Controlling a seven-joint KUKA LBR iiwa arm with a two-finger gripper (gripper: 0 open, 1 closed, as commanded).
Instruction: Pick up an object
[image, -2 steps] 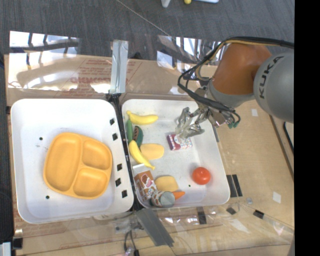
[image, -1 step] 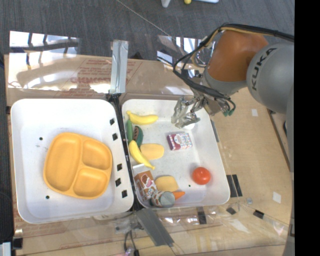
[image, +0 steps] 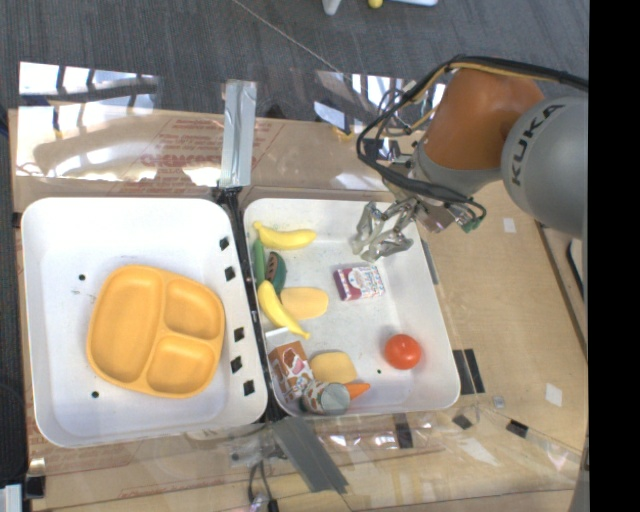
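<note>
Two white bins sit side by side on the worktop (image: 500, 300). The left bin (image: 50, 230) holds one item: a yellow tray (image: 155, 330) with three compartments, lying flat near the bin's middle.

The right bin (image: 440, 340) holds nine items by count. Two bananas: one (image: 285, 238) near the far left corner, one (image: 280, 310) along the left wall. One dark green item (image: 272, 270) lies between them, too small to identify. One pale yellow oval piece (image: 305, 301) touches the second banana. One small carton (image: 358, 283) lies near the centre. One tomato (image: 403, 351) rests toward the right wall, apart from the rest. At the near edge, one brown packet (image: 290, 368), one yellow-orange piece (image: 335, 368) and one can (image: 325, 398) cluster together.

The arm (image: 480, 120) reaches in from the right. The hand (image: 380, 240) hangs over the far right part of the right bin, just beyond the carton. Its fingers (image: 365, 238) appear slightly apart, with nothing between them, though the view is poor.
</note>
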